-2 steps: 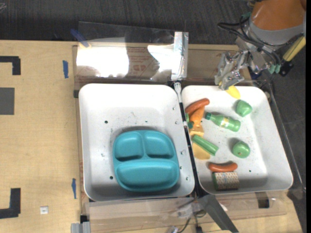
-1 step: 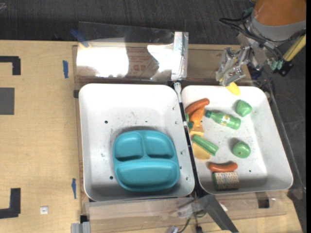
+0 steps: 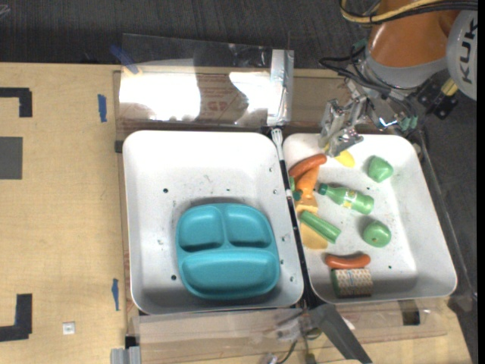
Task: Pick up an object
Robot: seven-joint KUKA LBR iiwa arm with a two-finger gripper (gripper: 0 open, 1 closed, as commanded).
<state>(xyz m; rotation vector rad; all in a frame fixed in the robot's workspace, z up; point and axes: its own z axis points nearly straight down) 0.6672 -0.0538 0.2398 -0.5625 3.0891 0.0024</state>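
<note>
My gripper (image 3: 342, 136) hangs over the back left of the right bin (image 3: 428, 226), open, with nothing between its fingers. Just below its tips lies a small yellow piece (image 3: 345, 158), and an orange carrot (image 3: 307, 164) lies to the left of that. Further into the bin are a green bottle (image 3: 346, 197), a green round fruit (image 3: 379, 167), a second green round fruit (image 3: 377, 234), a long green vegetable (image 3: 318, 224), a red sausage (image 3: 348, 261) and a striped block (image 3: 353, 280).
The left bin (image 3: 151, 173) holds a teal divided plate (image 3: 227, 250). A clear plastic sheet (image 3: 204, 89) and a silver taped post (image 3: 280, 86) stand behind the bins. Cables (image 3: 379, 6) loop above the wrist at the top right.
</note>
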